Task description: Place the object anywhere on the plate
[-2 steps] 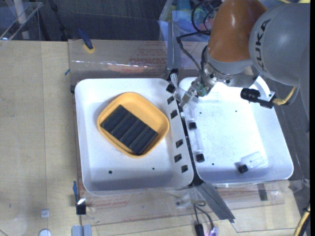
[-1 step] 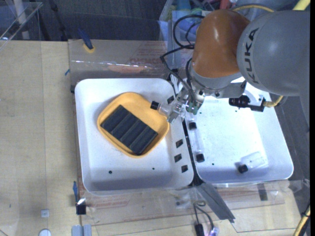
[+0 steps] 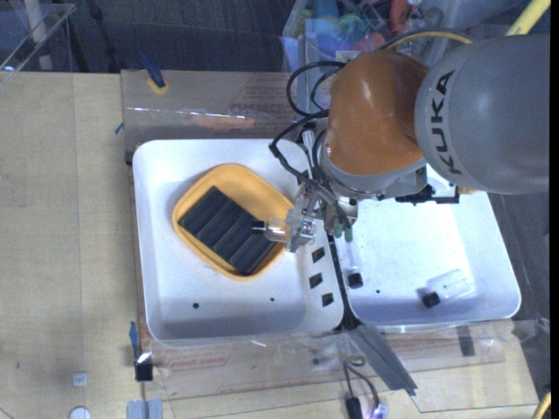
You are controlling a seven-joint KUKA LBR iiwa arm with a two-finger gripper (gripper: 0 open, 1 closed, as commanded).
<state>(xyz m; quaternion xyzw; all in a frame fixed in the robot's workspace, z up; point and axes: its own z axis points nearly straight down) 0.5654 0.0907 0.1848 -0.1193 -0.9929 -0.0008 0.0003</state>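
Pale worktop [image 3: 61, 234]: in the left bin [image 3: 166, 312] a slab [image 3: 225, 227] lies on the plate [image 3: 231, 175]; pincer [image 3: 295, 227] at its right rim, grip unreadable.

A pale wooden bench [image 3: 61, 234] bears two shallow white bins side by side, their inner rims touching: one bin [image 3: 166, 295] at the view's left, the other bin [image 3: 410, 243] at its right. A small grey square piece [image 3: 80, 378] lies near the bench's lower left, apart from both.

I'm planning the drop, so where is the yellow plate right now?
In the camera view, the yellow plate sits in the left bin, toward its right side, with the pincer at the plate's right rim.
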